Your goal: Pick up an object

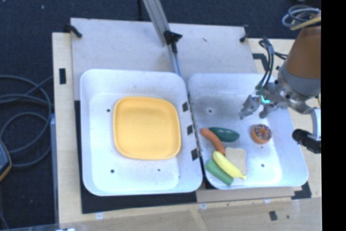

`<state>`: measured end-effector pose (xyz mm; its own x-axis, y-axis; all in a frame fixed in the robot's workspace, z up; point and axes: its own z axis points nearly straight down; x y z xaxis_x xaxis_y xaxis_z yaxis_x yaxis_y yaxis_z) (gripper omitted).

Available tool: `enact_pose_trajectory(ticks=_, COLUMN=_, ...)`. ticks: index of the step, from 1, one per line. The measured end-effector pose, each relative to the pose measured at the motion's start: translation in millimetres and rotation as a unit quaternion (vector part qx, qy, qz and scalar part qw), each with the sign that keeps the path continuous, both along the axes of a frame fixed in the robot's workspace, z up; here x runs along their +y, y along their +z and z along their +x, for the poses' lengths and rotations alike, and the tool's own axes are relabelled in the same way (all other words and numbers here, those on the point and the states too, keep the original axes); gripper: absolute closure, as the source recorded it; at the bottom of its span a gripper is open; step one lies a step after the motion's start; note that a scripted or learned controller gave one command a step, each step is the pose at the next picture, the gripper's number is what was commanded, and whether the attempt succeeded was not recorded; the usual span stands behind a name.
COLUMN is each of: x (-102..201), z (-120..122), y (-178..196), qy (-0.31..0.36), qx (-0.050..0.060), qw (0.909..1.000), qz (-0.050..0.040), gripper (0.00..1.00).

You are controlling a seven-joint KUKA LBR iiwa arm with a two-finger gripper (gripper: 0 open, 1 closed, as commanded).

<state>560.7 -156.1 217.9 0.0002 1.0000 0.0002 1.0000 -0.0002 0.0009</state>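
**benchwatcher:** Nearest the camera, at the front of the right bin [286, 173], there's a little heap: a green vegetable [218, 171] at the very front, a yellow banana [228, 164] lying across it, and a slice of bread [238, 157] touching the banana. Just behind those are an orange carrot [213, 139] and a dark green cucumber [224, 134], touching at one end. Off to the right, on its own, sits a small round donut [261, 133]. Any of them would count as the object, and all of them are lying on the bin floor.

**kuka_fan:** So nothing picked up yet?

**benchwatcher:** That's my read. The tool [254, 108] hangs over the back half of the right bin, with the donut the closest thing to it. Its fingers [248, 107] look slightly parted with nothing between them, so it's got hold of nothing. I can't tell if it's touching the bin floor.

**kuka_fan:** What's left then?

**benchwatcher:** Basically the whole job: line up over one item, come down, close, lift. The left bin [97, 89] just has a yellow plate [146, 127] in it, well apart from the arm. Both bins sit on the pale surface [119, 40].
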Motion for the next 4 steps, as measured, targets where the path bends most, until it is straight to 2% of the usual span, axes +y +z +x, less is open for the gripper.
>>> enact_pose_trajectory(ticks=1, x=0.0, z=0.0, y=0.0, qy=0.0, qx=0.0, qw=1.0, qz=0.0, gripper=0.0)
enact_pose_trajectory(ticks=2, x=-3.7, z=1.7, y=-61.8, qy=0.0, qx=0.003, qw=1.0, qz=0.0, gripper=0.0)
enact_pose_trajectory(ticks=3, x=-3.2, z=4.6, y=-107.8, qy=0.001, qx=-0.004, qw=1.0, qz=-0.0002, gripper=0.0)
enact_pose_trajectory(ticks=4, x=-4.4, z=6.5, y=-94.1, qy=0.0, qx=-0.008, qw=1.0, qz=-0.0008, gripper=1.0)
